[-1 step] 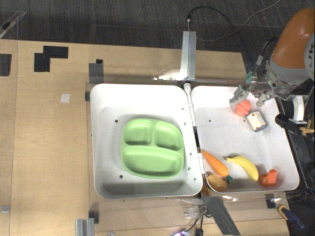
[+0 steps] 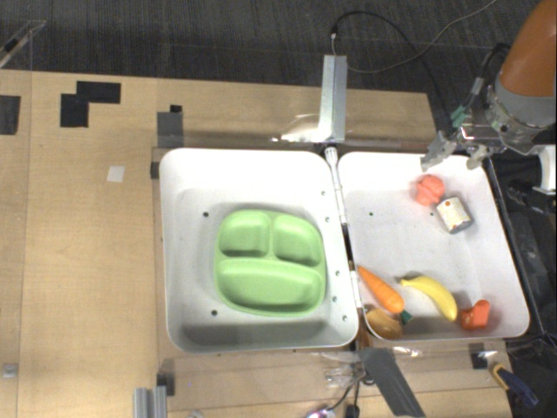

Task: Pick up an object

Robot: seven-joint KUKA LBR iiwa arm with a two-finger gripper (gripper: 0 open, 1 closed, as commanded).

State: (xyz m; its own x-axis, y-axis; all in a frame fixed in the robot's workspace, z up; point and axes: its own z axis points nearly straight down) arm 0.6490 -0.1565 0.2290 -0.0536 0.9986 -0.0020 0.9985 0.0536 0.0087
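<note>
Green divided plate [image 2: 268, 264] in white left bin [image 2: 187, 320], yellow banana [image 2: 432, 294], orange carrot [image 2: 381, 289], salmon-pink fruit [image 2: 428, 189], tan wood table [image 2: 78, 259]

I can read no text, label, brand or number anywhere from my feed. The small white block [image 2: 453, 214] in the right bin [image 2: 505, 259] carries a dark patch on one face (it could be print, but it is too small and blurred for me to make out). The black shapes [image 2: 87, 101] on the desk [image 2: 78, 259] are plain marks, not letters or figures.
</note>
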